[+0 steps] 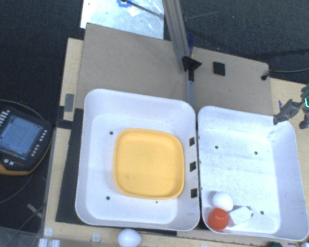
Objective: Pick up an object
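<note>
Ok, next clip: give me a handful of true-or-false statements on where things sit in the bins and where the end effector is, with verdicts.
1. A yellow plate lies in the left bin. True.
2. The red ball sits in the left bin. False: it is in the right bin, at the near corner beside the white ball.
3. The end effector is over the yellow plate. False: it is at the right bin's far right corner.
4. A white egg-shaped object lies outside the bins, in front of the left one. True.
5. The end effector holds the red ball. False: the ball rests in the bin.
</note>
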`<state>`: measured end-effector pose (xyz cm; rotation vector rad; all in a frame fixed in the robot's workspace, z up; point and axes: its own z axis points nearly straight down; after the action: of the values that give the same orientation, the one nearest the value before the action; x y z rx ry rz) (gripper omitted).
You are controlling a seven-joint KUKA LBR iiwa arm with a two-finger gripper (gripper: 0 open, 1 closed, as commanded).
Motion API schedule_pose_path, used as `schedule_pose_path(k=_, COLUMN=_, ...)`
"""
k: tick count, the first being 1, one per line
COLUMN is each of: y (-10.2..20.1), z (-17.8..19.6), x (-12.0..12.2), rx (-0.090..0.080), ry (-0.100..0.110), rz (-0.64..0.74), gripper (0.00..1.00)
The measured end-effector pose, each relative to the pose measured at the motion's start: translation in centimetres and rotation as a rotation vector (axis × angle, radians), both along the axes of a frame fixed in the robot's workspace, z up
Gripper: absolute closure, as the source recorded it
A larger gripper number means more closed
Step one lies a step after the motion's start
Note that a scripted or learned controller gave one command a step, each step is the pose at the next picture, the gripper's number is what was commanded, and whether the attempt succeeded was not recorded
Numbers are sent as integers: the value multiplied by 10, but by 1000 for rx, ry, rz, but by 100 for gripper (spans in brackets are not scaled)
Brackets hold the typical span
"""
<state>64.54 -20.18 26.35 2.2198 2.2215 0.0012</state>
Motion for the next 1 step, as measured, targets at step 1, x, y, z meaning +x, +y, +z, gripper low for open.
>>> schedule_pose_path(k=1, y=0, z=0, x=0, rx=0, ry=0, rz=0, gripper=0)
